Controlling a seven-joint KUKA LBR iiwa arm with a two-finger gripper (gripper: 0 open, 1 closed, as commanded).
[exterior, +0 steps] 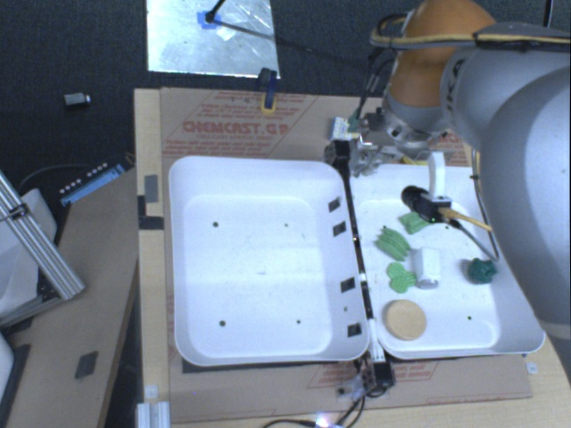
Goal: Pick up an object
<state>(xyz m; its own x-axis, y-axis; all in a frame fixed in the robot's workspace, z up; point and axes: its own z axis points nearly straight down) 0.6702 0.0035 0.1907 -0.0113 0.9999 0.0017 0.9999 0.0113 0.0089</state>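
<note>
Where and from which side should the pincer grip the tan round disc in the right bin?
Take the tan disc across its rim, coming straight down from above. It lies flat with bare floor around it, so fingers probably fit either side.

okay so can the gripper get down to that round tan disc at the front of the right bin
Probably yes. The round tan disc lies flat in the right bin with bare floor around most of it; only a green piece sits close behind. The gripper is over the bin's far edge.

White bins (259,172); green toys (391,242) (ridged); tan disc (405,319).
</note>
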